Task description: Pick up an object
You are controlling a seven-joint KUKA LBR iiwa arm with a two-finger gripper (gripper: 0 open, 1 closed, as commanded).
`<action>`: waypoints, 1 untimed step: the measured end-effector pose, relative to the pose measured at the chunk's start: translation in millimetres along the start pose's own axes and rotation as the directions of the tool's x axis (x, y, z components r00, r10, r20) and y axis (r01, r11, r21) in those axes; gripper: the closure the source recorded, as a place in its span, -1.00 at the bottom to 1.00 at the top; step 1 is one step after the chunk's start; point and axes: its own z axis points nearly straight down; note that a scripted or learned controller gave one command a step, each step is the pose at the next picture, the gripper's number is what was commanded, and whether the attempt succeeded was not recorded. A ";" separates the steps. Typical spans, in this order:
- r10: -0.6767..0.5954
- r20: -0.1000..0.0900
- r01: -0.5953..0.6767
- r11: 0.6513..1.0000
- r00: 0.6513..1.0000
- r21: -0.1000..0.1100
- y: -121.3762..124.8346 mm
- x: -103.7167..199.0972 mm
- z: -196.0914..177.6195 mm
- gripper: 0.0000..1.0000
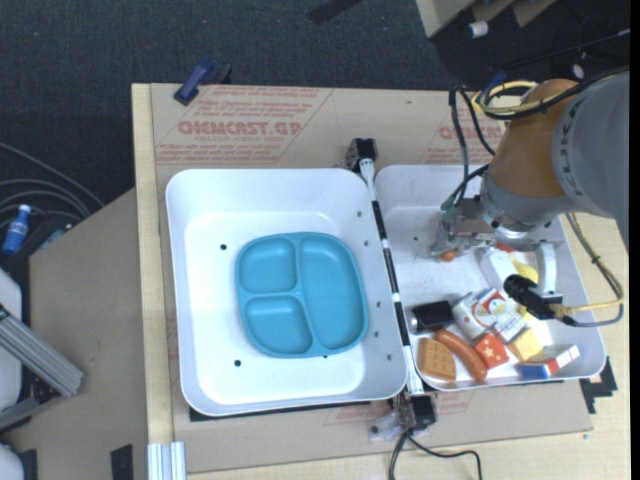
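Grey gripper [452, 240] hangs low in the right bin [410, 188]; whether it is clenched or released, I cannot tell. Toy food clutter [490, 333] lies just below it. Reaching step, probably; next, descend squarely over one piece.
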 end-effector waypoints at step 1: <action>-0.002 0.000 0.002 1.000 1.000 -0.001 -39.9 15.7 -105.2 1.00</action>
